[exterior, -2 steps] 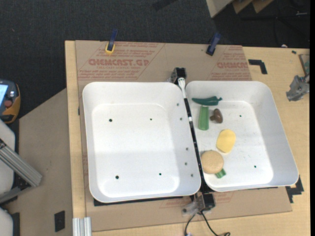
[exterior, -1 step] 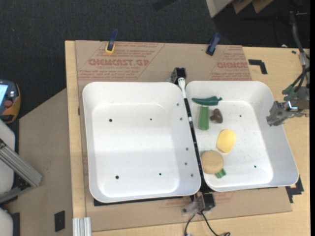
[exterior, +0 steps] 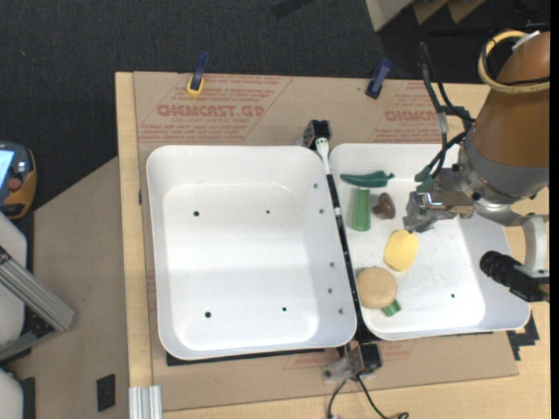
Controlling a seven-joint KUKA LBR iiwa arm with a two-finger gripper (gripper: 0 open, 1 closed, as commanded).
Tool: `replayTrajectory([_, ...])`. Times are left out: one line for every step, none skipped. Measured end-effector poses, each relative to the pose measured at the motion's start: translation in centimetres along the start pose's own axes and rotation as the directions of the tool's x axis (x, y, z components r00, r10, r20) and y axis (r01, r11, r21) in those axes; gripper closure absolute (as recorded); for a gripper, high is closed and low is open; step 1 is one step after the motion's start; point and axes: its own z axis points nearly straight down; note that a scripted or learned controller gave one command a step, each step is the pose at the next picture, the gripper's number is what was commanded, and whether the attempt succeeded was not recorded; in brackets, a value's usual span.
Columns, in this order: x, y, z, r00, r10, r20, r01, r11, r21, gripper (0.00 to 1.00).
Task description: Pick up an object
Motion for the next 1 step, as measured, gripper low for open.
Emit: replayTrajectory([5.00,1.26,-9.97,1.000,0.001,0.003,-0.001,1.000,-0.021,1.00])
